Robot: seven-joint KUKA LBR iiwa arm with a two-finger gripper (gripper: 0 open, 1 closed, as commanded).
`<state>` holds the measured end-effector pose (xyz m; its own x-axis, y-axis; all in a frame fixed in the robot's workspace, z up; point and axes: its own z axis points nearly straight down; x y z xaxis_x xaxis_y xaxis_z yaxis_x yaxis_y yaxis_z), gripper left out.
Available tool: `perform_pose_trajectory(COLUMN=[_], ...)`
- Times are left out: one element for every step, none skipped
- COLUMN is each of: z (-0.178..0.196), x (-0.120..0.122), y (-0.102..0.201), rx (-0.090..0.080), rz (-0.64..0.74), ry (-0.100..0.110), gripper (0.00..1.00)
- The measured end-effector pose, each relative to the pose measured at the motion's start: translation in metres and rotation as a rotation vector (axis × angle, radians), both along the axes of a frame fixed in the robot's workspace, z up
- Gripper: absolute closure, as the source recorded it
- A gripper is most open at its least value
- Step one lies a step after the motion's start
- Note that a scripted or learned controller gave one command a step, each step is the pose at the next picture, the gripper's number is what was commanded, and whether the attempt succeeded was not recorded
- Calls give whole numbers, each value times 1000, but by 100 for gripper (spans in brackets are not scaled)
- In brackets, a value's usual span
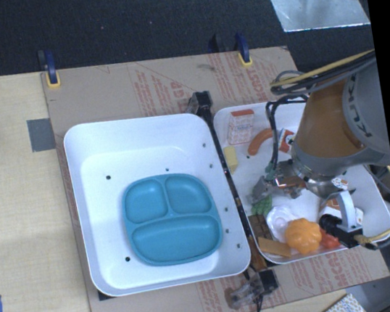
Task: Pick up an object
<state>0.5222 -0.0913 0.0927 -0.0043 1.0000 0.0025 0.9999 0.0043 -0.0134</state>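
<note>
We see the tool (pixel 276 181) low over the middle of the right white bin (pixel 243 173), at the end of a grey arm (pixel 330 126) with an orange band that reaches in from the right. The arm's bulk covers the tool from above, so we cannot tell how far open it is or whether it has hold of anything.

Just below and left of the tool lies a small green thing (pixel 261 205), partly tucked under it. Beside that, toward the near edge of the bin, sits a white lump (pixel 284 217). A rounded orange thing (pixel 303 236) touches the lump's lower side. A flat brown piece (pixel 272 248) lies at the orange thing's left, and a bit of red (pixel 328 242) shows at its right.

Above the tool, toward the far end of the bin, a slim orange-red thing (pixel 259 141) lies on the floor. Its long axis runs on a slant, with the lower end pointing left and the higher end pointing right. Beyond it rests a pale card with red print (pixel 238 126), and a small yellow piece (pixel 231 157) sits by the bin's left wall.

The left white bin (pixel 133 135) holds a blue divided plate (pixel 172 218), its large compartment nearest us. Both bins stand on a brown cardboard sheet (pixel 133 88) on the pale table (pixel 21 216).
</note>
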Motion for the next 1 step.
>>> perform_pose_trajectory(z=[12], x=[4], y=[-2], rx=[-3], rz=[3], ry=[-7], gripper=[100])
